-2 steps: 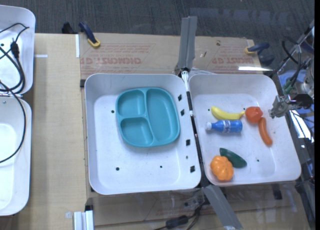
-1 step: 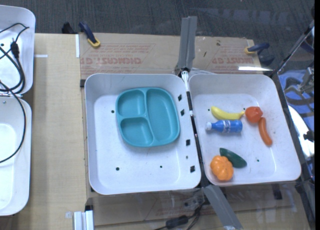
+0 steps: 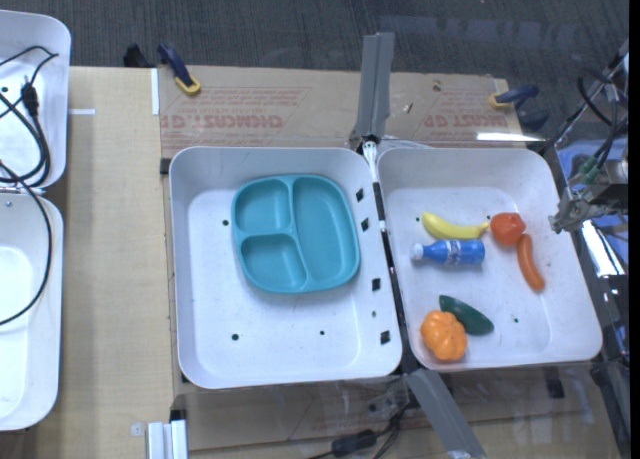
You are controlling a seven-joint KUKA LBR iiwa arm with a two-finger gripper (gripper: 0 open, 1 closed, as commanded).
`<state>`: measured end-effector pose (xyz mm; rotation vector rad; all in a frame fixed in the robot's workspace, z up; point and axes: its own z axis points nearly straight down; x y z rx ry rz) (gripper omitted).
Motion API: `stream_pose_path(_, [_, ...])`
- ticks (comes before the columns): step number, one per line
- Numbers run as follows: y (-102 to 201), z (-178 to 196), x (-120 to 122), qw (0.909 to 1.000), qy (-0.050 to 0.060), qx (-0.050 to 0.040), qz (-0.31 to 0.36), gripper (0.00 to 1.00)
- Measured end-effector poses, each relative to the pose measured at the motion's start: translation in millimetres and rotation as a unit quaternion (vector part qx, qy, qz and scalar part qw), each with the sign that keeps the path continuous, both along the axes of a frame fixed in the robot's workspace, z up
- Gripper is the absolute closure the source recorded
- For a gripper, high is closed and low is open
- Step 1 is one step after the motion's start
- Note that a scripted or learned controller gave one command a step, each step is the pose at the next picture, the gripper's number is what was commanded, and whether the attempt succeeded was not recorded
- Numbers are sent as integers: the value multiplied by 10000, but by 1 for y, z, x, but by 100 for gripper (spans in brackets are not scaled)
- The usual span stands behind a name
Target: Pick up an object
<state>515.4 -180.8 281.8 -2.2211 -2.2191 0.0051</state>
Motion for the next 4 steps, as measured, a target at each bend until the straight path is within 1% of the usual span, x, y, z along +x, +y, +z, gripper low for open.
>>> stream_pose_path(1, [31,-37,-38,10000,2,3,-3,100])
stream_pose_path(2, [14,86,-37,10000,-12,-7,20,100])
stream_pose_path(3, [22,-32,-38,10000,0,4,-5,100])
stream_pose_path(4, [0,82,-37,10000,-10,-5,18,100])
